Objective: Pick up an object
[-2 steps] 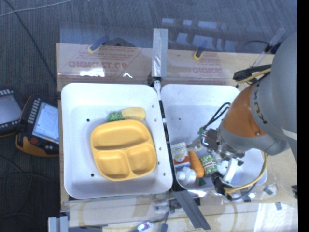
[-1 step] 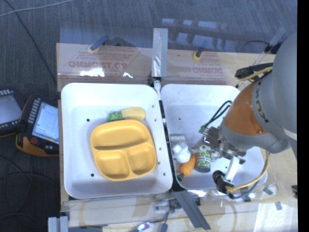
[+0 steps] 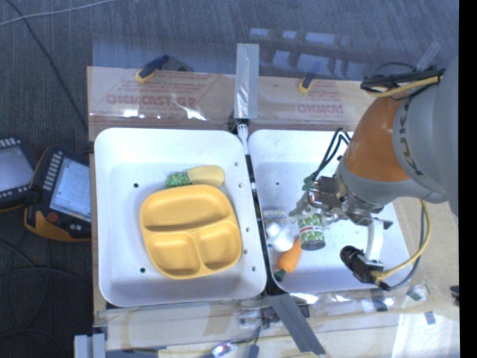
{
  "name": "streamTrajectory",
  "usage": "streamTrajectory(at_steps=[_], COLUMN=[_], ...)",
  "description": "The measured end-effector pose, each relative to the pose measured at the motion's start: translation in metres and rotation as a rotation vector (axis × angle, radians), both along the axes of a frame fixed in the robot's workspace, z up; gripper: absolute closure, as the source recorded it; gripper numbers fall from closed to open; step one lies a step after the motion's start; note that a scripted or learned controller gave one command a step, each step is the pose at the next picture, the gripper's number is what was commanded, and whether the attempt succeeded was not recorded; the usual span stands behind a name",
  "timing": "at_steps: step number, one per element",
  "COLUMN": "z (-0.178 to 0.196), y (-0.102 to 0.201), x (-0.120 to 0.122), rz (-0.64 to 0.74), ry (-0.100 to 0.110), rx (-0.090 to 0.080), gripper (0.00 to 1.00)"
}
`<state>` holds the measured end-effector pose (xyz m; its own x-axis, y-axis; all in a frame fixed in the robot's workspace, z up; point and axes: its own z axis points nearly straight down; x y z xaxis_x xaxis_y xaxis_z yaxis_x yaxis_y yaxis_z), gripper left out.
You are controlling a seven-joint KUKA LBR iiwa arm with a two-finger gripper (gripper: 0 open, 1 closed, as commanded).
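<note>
- The grey and orange arm (image 3: pixel 387 148) reaches in from the right of the frame over the right bin (image 3: pixel 373 274); its pincer (image 3: pixel 317 213) hangs just above a small green-labelled can (image 3: pixel 311 231) at the bin's lower left

- How far the pincer stands open cannot be told; nothing is seen held

- An orange carrot (image 3: pixel 290 256) and a white lump (image 3: pixel 279 236) lie just beside the can; a yellow divided tray (image 3: pixel 192 228) sits in the left bin (image 3: pixel 119 200)

- The step appears to be the approach; next calls for closing squarely on the can, clear of its neighbours
</note>
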<state>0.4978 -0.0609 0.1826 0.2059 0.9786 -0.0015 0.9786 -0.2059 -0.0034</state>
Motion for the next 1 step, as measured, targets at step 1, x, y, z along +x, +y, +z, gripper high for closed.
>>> streamTrajectory(at_steps=[1], z=[0.0619], y=[-0.0302], x=[-0.0142], rz=[-0.053], ry=[-0.001], rx=[-0.003], gripper=[1.0])
